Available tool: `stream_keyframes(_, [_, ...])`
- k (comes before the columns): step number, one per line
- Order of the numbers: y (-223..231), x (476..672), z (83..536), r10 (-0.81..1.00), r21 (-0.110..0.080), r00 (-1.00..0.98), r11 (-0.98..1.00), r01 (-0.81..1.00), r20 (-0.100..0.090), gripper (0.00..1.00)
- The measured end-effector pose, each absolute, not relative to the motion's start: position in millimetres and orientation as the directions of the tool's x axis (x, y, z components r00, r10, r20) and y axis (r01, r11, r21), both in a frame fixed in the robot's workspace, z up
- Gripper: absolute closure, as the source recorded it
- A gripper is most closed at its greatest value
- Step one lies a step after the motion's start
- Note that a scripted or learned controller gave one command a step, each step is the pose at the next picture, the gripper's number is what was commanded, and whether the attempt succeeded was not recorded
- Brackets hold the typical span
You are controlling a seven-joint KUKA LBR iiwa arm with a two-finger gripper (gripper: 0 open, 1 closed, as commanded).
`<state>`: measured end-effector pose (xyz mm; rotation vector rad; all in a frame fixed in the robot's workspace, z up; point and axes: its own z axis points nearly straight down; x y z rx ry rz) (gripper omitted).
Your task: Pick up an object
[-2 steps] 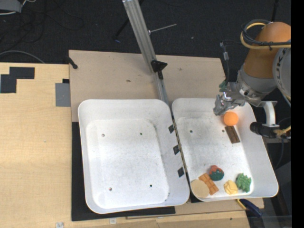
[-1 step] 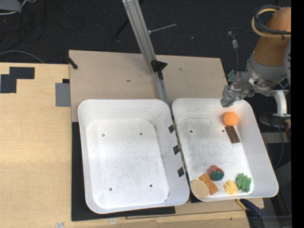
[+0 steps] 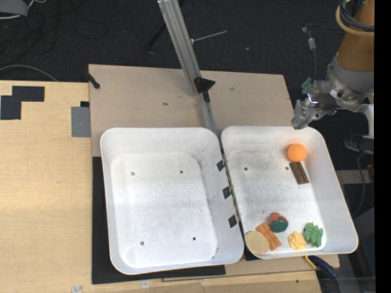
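The right bin [image 3: 263, 182] holds an orange ball [image 3: 297, 152] near its far right corner, with a brown bar [image 3: 299, 173] just in front of it. Along the near edge lie a tan disc [image 3: 257, 242], an orange waffle-like piece [image 3: 269, 235], a teal and red toy [image 3: 278, 222], a yellow piece [image 3: 297, 240] and a green leafy toy [image 3: 313, 234]. My gripper [image 3: 300, 118] hangs above the bin's far right rim, up and slightly right of the ball. Nothing shows between its tips.
The left bin [image 3: 160, 200] sits beside the right one, with black clips [image 3: 225, 191] along the shared wall. A slanted aluminium rail [image 3: 186, 57] rises behind the bins. A wooden table [image 3: 43, 182] lies to the left.
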<state>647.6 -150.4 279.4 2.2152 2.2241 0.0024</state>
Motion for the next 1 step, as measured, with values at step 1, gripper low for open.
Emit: stream_keyframes(1, [-101.0, 630.2, 260.6, 1.000, -0.005, -0.004, 0.004, 1.000, 0.003, 1.00])
